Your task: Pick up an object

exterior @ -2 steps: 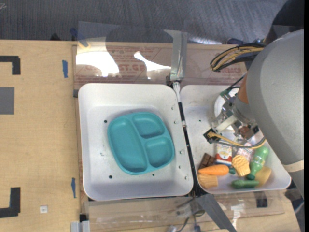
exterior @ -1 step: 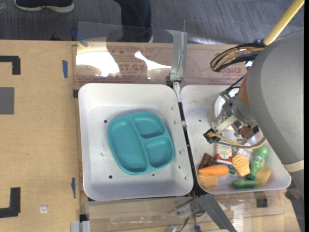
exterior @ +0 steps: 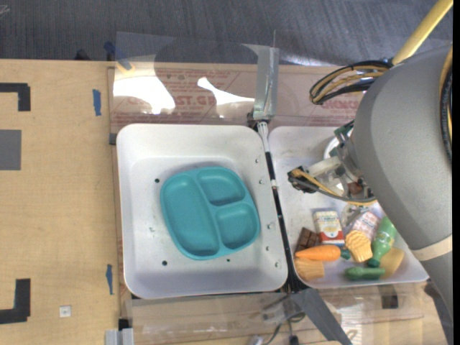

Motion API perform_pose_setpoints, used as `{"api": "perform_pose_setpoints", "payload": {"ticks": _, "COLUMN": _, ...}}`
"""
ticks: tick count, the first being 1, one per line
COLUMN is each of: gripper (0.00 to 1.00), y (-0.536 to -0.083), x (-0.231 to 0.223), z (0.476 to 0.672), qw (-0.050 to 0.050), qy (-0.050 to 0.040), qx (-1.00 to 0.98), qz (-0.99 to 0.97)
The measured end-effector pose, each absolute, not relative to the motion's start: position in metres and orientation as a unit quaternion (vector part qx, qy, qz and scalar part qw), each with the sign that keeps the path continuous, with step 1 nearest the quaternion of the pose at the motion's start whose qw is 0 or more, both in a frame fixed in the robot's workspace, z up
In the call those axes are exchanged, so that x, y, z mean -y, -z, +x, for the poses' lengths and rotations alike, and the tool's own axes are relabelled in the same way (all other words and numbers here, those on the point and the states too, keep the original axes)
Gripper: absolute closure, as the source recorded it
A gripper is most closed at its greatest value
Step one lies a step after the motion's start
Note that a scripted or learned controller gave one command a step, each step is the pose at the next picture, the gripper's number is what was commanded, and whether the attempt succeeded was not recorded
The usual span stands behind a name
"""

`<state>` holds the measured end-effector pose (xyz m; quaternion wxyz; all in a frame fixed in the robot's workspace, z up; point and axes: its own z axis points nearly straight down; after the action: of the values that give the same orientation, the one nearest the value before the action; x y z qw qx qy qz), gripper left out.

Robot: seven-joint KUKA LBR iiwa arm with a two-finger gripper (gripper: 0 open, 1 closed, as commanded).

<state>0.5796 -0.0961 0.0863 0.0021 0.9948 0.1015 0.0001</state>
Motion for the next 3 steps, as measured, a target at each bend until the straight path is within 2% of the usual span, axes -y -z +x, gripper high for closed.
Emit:
{"api": "perform_pose_setpoints", "payload": {"ticks": 1, "gripper": 0.00, "y": -0.086, "x": 0.097, "z": 0.650, "qw": 0.001, "qy": 0.0004, "qx": -0.103, "qz": 0.995}}
{"api": "perform_pose_setpoints", "payload": {"ticks": 2, "gripper": 0.00, "y": -0.086, "x": 0.092, "z": 0.620, "qw": 0.001, "qy": 0.0003, "qx": -0.104, "qz": 0.995}}
{"api": "perform_pose_setpoints", "payload": {"ticks": 3, "gripper": 0.00, "y": -0.087, "x": 0.093, "z": 0.616, "qw": 0.000, "qy": -0.0009, "qx": -0.103, "qz": 0.995}}
